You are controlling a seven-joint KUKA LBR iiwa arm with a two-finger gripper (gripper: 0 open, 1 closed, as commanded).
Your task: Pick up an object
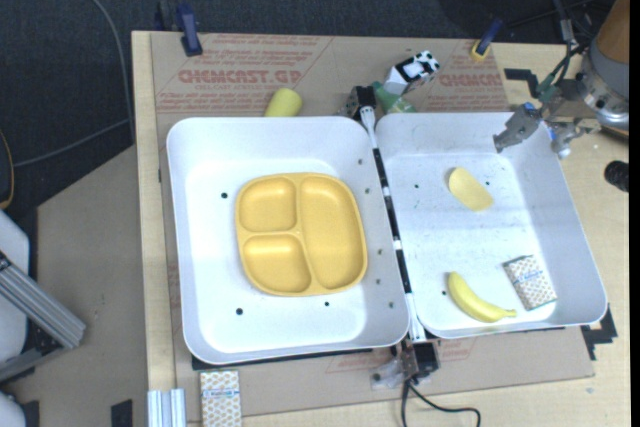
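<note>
Two shallow white bins — left bin point(195, 175), right bin point(565, 215).

Left bin: one yellow divided plate point(300, 233), three compartments.

Right bin: three items — one banana point(477, 299), one pale yellow rounded piece point(469, 188), one small patterned packet point(529, 281).

On the brown board outside the bins: one yellow cylinder point(283, 102), one black-and-white toy point(414, 69), and two blue clamps, one at the back left point(186, 29) and one at the back right point(487, 38).

Below the front edge of the left bin: one more patterned packet point(220, 397), making two packets in all.

One arm, one gripper point(523, 127).
</note>
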